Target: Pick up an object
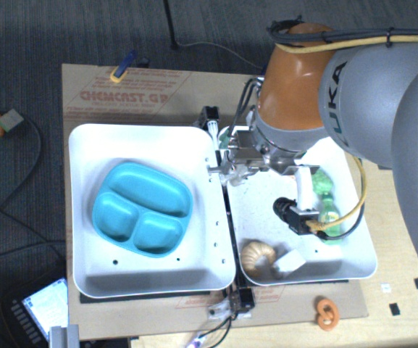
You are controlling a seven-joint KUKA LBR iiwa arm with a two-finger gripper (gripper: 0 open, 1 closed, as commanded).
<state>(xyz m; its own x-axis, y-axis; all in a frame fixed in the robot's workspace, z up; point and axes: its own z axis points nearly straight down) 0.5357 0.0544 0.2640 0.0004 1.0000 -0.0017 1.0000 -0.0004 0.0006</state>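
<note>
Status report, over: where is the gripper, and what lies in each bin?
Gripper over the seam between bins, nothing seen in it. Blue tray in left bin. Shell, green bottle in right bin, near the arm.

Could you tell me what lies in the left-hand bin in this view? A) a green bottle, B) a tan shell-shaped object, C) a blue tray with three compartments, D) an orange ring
C: the blue tray with three compartments sits alone in the left bin, while the tan shell-shaped object and the green item lie in the right bin.
</note>
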